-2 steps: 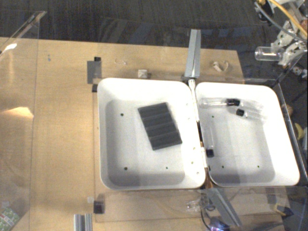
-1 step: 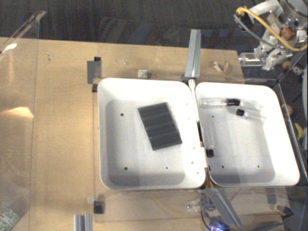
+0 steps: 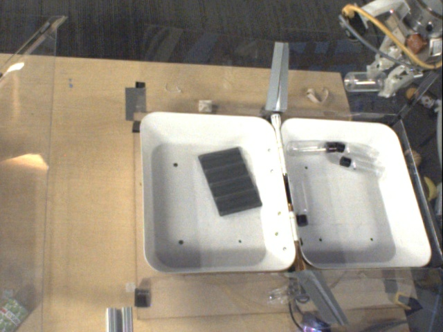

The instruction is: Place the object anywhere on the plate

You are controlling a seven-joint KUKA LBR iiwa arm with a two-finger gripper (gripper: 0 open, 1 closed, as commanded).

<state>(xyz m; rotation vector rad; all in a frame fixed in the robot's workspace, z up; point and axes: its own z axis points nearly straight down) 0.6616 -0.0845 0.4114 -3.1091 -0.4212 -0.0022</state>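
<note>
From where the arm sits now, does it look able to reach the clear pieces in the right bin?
Probably yes. The arm sits beyond the right bin's far corner, and the clear pieces lie uncovered near that far wall with nothing over them.

Two bins sit side by side on the tabletop, their inner rims touching; the left bin holds a ridged flat plate lying tilted near its middle; the right bin holds clear tube-like objects along its far side and another against its left wall; the arm hangs beyond the right bin's far right corner.
</note>
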